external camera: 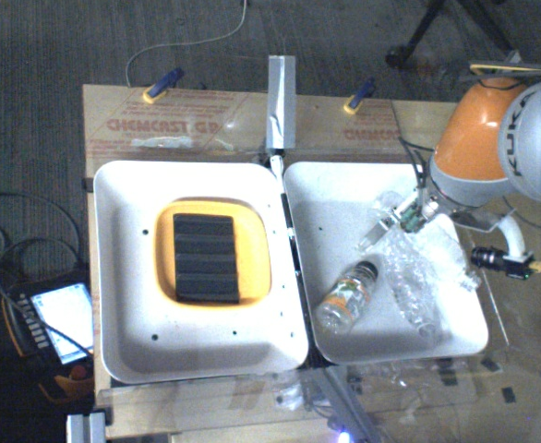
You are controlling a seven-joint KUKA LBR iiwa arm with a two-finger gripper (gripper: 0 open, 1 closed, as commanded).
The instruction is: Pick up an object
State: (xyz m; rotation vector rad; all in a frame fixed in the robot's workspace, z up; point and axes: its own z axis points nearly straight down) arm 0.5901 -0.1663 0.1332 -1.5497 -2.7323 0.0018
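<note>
Reaching from right, arm (492,146) low over right bin (326,201); end effector (407,218) state unclear.

I see two white bins: the left bin (114,247) holds a yellow-orange tray (164,257) with a black ribbed block (204,257) on it. In the right bin (330,210) lies a clear plastic bottle (347,295) with a dark cap and a greenish-orange label, next to clear crinkled plastic (416,275). The arm (492,146) is grey with an orange band. I make out the bench (123,132) as tan with faded red lettering, and blue-and-yellow clamps (162,84) at its far edge.
</note>
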